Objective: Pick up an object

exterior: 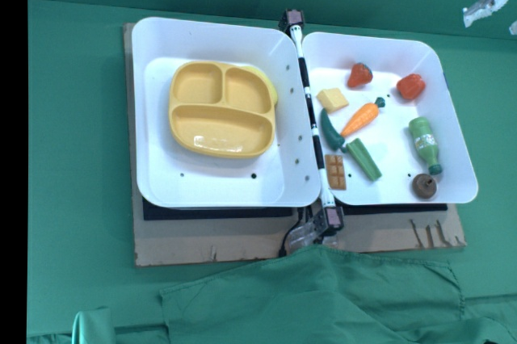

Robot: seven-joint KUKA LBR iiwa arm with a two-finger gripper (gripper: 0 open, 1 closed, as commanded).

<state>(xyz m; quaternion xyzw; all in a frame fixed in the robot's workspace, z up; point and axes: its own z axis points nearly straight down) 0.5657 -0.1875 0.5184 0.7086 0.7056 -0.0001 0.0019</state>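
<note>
I see yellow tray [221, 109] in left bin [157, 173], right bin [456, 173] with cheese [332, 99], carrot [361, 118], cucumber [364, 159], strawberry [360, 75], tomato [410, 86], bottle [423, 142], all loose on floor, gripper [488, 2] top right, well clear of bins, finger state can't tell

The gripper [489, 0] is showing at the upper right corner of the camera view, as a small pale grey and white shape. It is hanging beyond the far right corner of the bench, off to the side of both bins, and it is touching nothing. Its body is lying at a slant, running from upper right down to lower left. It is too small and blurred to read more.
</note>
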